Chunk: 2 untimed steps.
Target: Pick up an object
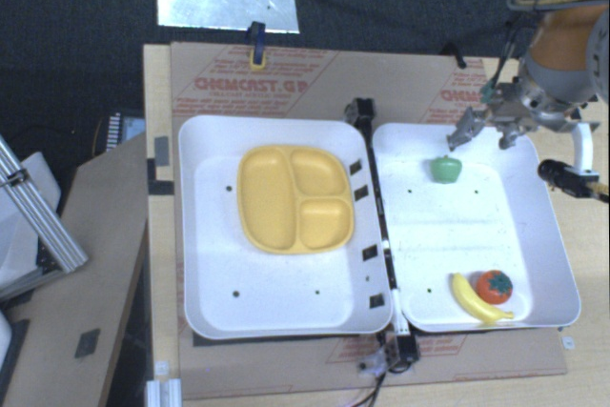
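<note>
- Where the brown board (pixel 286 76) shows behind the bins, we read "CHEMCAST" printed in red, once on each side.
- We see the gripper (pixel 485 132) with its two fingers spread apart, nothing between them, above the far edge of the right bin (pixel 534 234).
- The green object (pixel 445 170) lies in that bin just beside and below the left fingertip (pixel 457 140).
- A banana (pixel 474 299) and a red object (pixel 494 285) touch near the bin's front.
- A yellow divided tray (pixel 294 198) rests in the left bin (pixel 214 291).

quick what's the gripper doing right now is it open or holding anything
Two-finger gripper: open, fingers spread, holding nothing, poised above the far end of the right white bin, just up and right of the small green round object.
</note>
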### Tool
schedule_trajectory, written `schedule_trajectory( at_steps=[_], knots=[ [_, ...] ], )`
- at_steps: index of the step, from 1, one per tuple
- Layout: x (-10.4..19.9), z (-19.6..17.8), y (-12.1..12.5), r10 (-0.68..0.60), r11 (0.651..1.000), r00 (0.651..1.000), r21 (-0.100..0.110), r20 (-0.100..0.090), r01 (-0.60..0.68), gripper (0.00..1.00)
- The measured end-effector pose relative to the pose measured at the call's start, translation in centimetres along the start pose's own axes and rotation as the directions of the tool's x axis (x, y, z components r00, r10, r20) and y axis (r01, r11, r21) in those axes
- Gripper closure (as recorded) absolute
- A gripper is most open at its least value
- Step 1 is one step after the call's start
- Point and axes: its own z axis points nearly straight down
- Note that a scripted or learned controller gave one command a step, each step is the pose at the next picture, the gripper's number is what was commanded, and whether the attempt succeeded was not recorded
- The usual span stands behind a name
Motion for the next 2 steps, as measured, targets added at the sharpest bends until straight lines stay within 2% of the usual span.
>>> schedule_trajectory(
  at_steps=[1,2],
  knots=[
    [0.0,-0.8,0.3,-0.002,1.0,1.0,-0.013,0.002,0.002,0.0],
    [-0.4,4.9,1.1,-0.001,1.0,1.0,-0.009,0.002,0.001,0.0]
  ],
)
